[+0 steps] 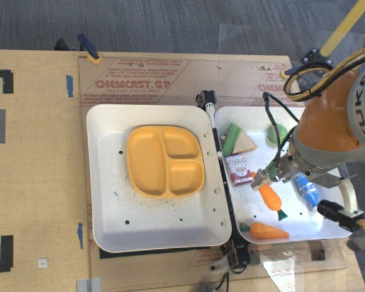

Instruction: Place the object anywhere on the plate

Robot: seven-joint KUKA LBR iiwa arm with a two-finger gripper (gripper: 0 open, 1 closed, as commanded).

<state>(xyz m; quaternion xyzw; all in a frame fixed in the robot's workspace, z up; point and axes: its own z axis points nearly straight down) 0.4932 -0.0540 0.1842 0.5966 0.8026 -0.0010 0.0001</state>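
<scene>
Plate [165, 161] one, carrots [269, 197] two, pincer [261, 178] one

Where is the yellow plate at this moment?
The yellow plate lies in the left bin, near its middle, left of the divider beside the right bin.

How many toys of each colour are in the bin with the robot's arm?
Orange: 2, a carrot near the pincer and a carrot at the front wall.
Green: 2, a wedge and a round piece.
Blue: 1, bottle.
Purple: 1, packet.
Total: 6
</scene>
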